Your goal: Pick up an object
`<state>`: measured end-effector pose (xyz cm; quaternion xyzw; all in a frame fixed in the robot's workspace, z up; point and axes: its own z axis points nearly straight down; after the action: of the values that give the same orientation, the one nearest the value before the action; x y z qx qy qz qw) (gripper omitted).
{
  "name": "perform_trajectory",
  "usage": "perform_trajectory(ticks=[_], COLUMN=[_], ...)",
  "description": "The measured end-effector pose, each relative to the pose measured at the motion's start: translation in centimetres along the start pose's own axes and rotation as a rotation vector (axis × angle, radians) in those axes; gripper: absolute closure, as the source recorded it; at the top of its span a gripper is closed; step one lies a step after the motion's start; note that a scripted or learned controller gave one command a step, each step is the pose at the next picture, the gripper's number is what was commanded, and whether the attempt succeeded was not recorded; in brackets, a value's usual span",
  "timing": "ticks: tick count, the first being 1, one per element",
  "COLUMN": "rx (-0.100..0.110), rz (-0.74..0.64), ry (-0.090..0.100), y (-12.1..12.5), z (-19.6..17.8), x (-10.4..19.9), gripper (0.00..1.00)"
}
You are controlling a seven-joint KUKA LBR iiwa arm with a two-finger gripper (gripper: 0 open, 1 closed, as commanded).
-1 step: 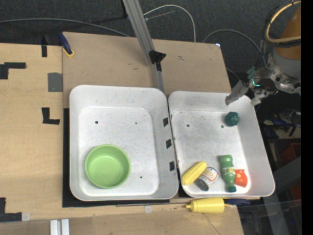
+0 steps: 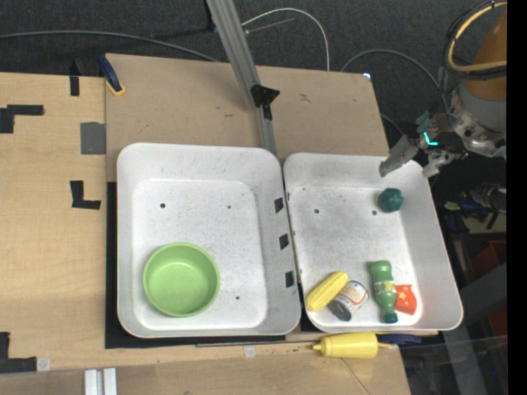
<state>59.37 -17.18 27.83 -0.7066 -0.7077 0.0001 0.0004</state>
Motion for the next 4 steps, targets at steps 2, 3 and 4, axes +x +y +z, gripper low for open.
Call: perform_trajectory(ticks=[2, 3, 4], rx=[0.008, 0.007, 0.002], rz=[0.0, 0.0, -0.002], ry=[0.0, 0.0, 0.0], y=[-0.4, -0.5, -0.4], z=[13.0, 18.4, 17.1], x=[0.0, 0.1, 0.2], gripper=[0.0, 0.0, 1.0])
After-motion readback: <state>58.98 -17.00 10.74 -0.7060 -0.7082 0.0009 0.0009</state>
